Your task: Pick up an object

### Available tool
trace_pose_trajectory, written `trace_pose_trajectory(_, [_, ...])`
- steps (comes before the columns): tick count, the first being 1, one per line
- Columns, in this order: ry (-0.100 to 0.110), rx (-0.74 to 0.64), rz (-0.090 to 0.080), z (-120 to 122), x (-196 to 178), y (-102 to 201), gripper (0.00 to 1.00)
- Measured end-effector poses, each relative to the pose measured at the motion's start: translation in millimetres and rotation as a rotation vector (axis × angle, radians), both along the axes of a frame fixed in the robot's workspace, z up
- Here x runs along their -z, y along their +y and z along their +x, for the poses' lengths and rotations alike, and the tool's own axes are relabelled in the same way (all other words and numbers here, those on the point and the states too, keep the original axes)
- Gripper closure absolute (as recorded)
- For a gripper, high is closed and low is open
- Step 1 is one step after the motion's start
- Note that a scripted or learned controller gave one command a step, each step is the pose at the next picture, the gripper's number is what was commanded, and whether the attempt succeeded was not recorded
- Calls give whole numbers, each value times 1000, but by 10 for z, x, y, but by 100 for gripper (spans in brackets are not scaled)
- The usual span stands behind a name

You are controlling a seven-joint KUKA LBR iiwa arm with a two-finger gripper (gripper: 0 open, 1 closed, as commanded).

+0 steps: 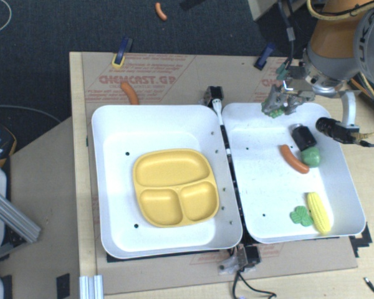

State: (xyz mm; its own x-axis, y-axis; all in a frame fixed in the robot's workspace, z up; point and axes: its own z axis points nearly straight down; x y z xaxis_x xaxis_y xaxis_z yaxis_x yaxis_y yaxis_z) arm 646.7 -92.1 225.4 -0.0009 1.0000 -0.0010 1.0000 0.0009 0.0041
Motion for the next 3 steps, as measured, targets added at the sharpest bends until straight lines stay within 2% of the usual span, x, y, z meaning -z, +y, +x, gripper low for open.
trace_pose_trajectory(1, [7,-2,3,-403,-103,289,100])
trace_pose_trajectory(2, [10,-1,3,-774,85,541,100])
trace_pose_trajectory(3, [0,-1,1,-766,-56,644,100])
